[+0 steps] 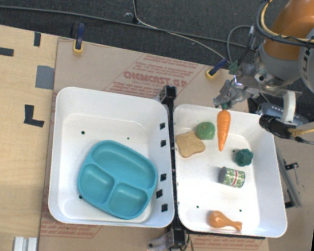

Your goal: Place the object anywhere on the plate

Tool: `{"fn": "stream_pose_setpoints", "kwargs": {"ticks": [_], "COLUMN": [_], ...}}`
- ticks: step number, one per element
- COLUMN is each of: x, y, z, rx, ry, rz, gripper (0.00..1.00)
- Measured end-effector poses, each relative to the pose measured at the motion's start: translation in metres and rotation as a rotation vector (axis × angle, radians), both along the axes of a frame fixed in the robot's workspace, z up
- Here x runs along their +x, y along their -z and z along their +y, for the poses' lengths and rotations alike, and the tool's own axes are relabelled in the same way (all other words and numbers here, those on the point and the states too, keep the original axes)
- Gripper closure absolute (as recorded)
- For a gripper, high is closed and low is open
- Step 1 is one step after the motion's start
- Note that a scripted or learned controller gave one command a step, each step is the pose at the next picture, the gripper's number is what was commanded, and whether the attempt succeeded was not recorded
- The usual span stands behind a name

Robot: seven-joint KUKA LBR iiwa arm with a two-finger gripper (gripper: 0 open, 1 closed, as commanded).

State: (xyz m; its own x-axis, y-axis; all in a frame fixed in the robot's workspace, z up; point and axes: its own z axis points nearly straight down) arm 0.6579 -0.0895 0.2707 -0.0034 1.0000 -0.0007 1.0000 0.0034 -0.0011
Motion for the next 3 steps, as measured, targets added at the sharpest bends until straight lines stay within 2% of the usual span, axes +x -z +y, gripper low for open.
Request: {"fn": "stream_pose_setpoints", "kwargs": {"ticks": [2, 3], "x": [-0.016, -0.04], "y": [0.035, 0.037], "z": [0.112, 0.159], "rx": [0.001, 0.001], "ry": [-0.002, -0.001], "rz": [0.003, 0.003], "gripper": [1.0, 1.0]}}
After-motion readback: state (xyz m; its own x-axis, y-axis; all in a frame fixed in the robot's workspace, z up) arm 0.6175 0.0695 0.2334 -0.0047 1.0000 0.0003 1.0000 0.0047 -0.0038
